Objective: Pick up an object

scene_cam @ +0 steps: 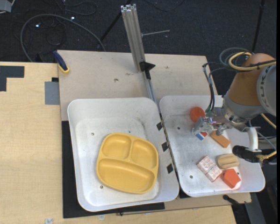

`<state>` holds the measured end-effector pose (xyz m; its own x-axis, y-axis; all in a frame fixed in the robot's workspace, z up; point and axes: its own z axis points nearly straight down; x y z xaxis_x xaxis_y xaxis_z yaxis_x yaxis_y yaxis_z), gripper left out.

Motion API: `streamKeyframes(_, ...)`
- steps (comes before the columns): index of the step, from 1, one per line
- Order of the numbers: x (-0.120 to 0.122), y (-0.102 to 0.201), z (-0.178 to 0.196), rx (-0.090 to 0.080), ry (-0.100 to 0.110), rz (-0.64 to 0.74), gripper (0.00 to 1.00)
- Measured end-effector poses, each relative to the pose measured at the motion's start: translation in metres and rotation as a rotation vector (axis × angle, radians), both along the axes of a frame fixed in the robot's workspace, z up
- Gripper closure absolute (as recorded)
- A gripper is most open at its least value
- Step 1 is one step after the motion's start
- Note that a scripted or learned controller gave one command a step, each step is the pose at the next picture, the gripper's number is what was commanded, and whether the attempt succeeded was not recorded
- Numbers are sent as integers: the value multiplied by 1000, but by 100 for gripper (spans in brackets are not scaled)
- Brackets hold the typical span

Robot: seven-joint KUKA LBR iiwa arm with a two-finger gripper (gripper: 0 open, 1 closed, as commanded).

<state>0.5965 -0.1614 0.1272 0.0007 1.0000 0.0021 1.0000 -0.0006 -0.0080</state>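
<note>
We see the candidate objects in the right bin: an orange-red ball just left of the gripper — a small blue-and-red piece just below it — an orange block beside it, and, farther below, a pinkish patterned box, a tan roll and a red block.

yellow tray | white bins | orange ball | pink checked block | red block

A divided tray lies in the left bin — small objects in the right bin.
</note>
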Motion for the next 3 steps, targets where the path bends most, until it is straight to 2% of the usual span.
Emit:
streamKeyframes(1,1,-1,-26,-2,-9,0,0)
streamKeyframes(2,0,-1,-19,-1,-3,-3,100)
streamKeyframes(3,-2,8,30,-2,-9,2,100)
